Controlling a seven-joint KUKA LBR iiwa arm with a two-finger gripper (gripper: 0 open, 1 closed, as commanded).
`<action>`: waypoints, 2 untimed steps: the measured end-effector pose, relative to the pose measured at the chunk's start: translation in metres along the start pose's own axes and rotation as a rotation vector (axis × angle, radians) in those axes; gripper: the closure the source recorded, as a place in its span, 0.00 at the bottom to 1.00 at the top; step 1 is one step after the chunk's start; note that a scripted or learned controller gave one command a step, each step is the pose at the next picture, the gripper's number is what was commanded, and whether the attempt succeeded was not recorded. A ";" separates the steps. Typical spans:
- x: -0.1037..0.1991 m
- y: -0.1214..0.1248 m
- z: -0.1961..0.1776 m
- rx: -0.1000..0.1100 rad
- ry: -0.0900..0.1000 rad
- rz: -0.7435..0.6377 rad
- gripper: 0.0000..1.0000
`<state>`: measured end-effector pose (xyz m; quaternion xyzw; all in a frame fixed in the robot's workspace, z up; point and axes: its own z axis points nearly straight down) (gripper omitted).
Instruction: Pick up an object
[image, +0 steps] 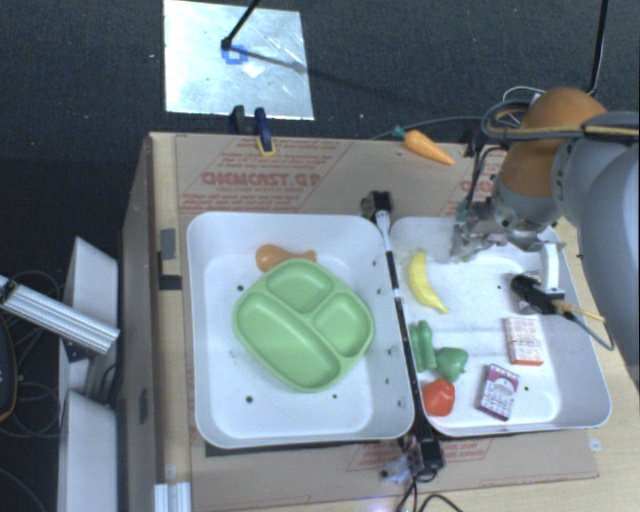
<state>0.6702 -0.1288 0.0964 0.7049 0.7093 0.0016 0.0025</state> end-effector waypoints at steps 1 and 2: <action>0.000 0.000 0.000 0.000 0.000 0.000 0.00; -0.011 -0.001 0.012 0.003 0.000 0.005 0.00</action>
